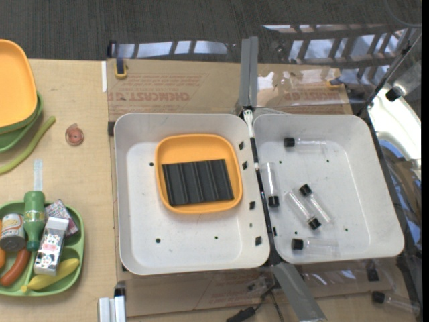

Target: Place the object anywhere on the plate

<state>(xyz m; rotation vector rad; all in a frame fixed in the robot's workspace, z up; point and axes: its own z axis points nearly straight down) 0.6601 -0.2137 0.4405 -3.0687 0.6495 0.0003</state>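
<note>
The orange plate (198, 154) bears a ridged black mat (198, 182) in the left bin (134, 200); capped clear vials (310, 205) litter the right bin (362, 180).

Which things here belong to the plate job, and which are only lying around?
For the job:
- orange plate in the left bin
- dark ridged block lying on it

Lying about:
- clear vials with black caps, right bin
- green tray of toy food
- stacked plates

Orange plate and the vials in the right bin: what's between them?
In the camera view, between the orange plate and the vials: bare white floor of the left bin, then the two bins' adjoining rims with black clips.
</note>
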